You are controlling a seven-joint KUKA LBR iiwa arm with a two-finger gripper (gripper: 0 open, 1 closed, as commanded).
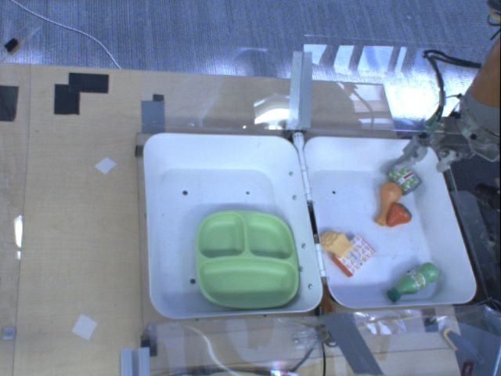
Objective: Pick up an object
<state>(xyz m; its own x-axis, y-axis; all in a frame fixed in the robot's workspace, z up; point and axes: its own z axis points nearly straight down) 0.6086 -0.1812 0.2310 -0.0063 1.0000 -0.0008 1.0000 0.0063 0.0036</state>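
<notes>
Clutter is spread across the right bin [462, 276], where five small things are seen well apart from the green divided plate [247, 258] that lies alone in the left bin [168, 210]. Near the right bin's far right corner a small green-and-white can [405, 179] is seen, tipped on its side, with the gripper [430, 149] just beside it and slightly above in the view; its two grey fingers [412, 150] are seen spread narrowly apart, with nothing between them. Just below the can an orange toy drumstick [386, 200] is touched at its lower end by a red piece [399, 215]. Toward the bin's left wall a yellow waffle-like piece [337, 243] is laid against a flat red-and-white packet [354, 255]. A green bottle [414, 280] is laid on its side near the front right corner.

Both white bins are set side by side on a pale wooden tabletop [70, 210], with a thin divider where their rims meet. Black squares [77, 91] are marked on the wood at far left, and a clear panel [360, 77] with bright glare is stood behind the right bin. Grey ribbed flooring [196, 14] is seen beyond the tabletop, crossed by a thin white cable [86, 34].

Open white floor is left in the middle of the right bin, between the drumstick group and the bottle. The can is crowded close to the far rim, and the arm's wrist [481, 116] is seen over the right rim.
</notes>
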